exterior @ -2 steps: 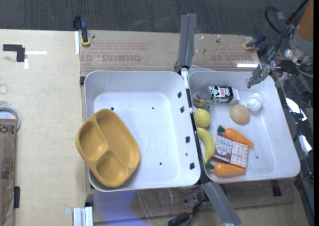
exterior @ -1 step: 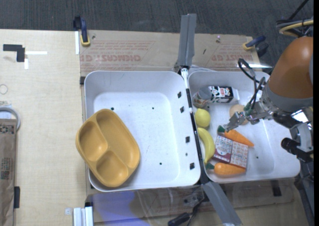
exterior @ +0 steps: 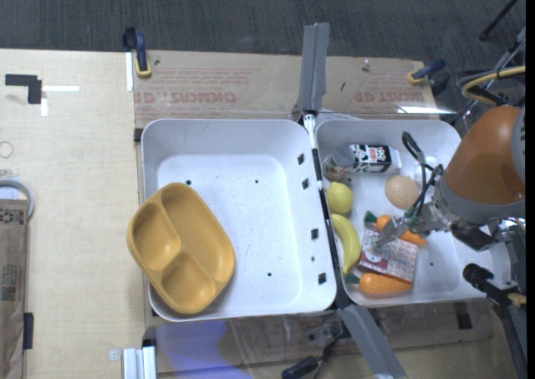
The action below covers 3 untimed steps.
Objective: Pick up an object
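Note:
My gripper (exterior: pixel 386 236) hangs low in the right bin (exterior: pixel 435 289), its fingers down among the objects beside a small orange piece (exterior: pixel 384 222) and over a red and white packet (exterior: pixel 393 260). Around it lie a yellow banana (exterior: pixel 347 241), a yellow lemon (exterior: pixel 339 197), a tan egg (exterior: pixel 401 192), a black and white carton (exterior: pixel 370 157) and an orange carrot (exterior: pixel 384 284). The arm's orange band (exterior: pixel 493 156) rises at the right, hiding part of the bin.
The left bin (exterior: pixel 251 193) holds a yellow divided plate (exterior: pixel 180 248) at its lower left. A grey divider post (exterior: pixel 314 68) stands between the bins at the back. Cardboard (exterior: pixel 217 84) lies behind them. Cables and clamps crowd the right edge.

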### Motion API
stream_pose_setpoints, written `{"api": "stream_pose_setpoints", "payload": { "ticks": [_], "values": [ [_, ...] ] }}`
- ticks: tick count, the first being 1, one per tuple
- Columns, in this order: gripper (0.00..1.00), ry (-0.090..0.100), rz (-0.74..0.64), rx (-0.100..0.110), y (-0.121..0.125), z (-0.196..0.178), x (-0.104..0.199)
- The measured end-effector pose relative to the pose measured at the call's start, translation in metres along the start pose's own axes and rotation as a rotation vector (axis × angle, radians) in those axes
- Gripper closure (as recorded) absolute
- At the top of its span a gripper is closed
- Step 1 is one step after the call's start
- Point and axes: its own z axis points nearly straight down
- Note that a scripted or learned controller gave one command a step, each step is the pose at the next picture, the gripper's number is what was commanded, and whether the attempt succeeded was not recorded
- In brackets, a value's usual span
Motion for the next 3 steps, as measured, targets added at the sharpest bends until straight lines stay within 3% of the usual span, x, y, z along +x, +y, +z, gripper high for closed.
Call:
{"api": "stream_pose_setpoints", "payload": {
  "ticks": [1,2,3],
  "values": [
    [1.00,-0.001,0.001,-0.006,0.003,-0.010,0.000],
    [1.00,0.000,-0.023,0.007,0.065,-0.113,0.034],
    [1.00,0.000,-0.015,0.007,0.057,-0.137,0.077]
  ]
}}
